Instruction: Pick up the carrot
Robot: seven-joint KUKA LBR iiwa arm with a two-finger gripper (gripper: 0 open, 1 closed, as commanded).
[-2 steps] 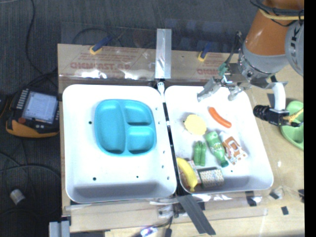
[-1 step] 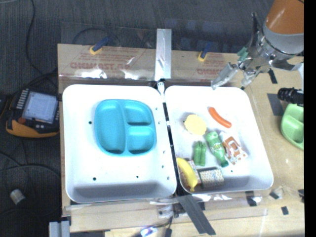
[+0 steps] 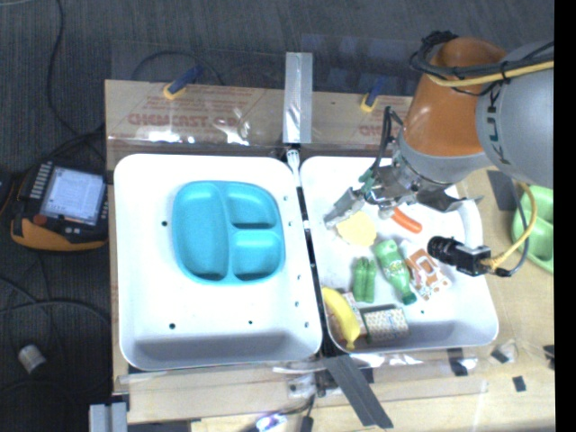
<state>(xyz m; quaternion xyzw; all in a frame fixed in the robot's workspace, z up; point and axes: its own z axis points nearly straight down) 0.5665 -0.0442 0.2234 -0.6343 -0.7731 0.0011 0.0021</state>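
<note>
Nearest the lens, the wooden bench [image 3: 526, 331] stands on dark carpet [image 3: 54, 331], bearing two white bins: the left bin [image 3: 144, 331] holds a blue divided plate [image 3: 227, 229]; the right bin [image 3: 468, 318] holds a banana [image 3: 341, 316], green bottle [image 3: 393, 268] and yellow piece [image 3: 357, 230]. Over this clutter hangs the tool [image 3: 364, 196]; whether spread or pressed together, I cannot tell. Just beside it lies the carrot [image 3: 407, 221].
</note>
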